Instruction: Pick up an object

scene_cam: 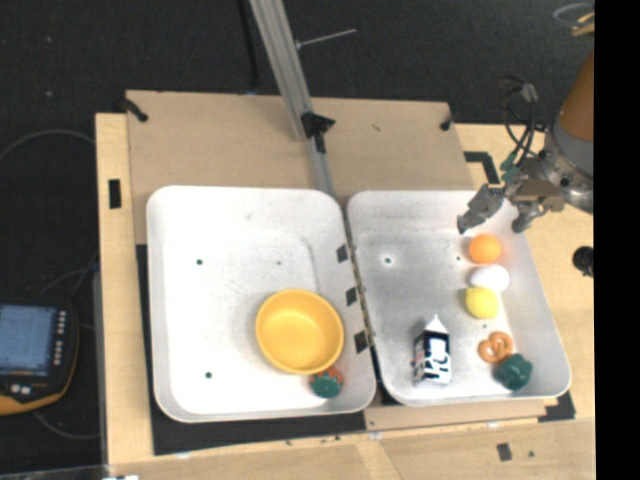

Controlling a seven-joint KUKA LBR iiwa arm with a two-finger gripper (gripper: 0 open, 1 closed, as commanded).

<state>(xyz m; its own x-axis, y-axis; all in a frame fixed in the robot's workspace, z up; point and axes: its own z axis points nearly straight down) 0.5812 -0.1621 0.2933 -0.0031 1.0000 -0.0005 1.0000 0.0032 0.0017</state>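
Gripper (497, 211) hanging over the right bin's (400, 298) far right rim with fingers spread, clutching nothing, orange ball (485, 248) lying just below it, white ball (489, 278) and yellow lemon (482, 303) lining up nearer

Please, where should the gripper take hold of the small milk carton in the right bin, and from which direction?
Probably from above, closing across the narrow white body of the milk carton just under its peaked top. It seems to stand upright and apart from the pretzel, so the gripper has room on both sides.
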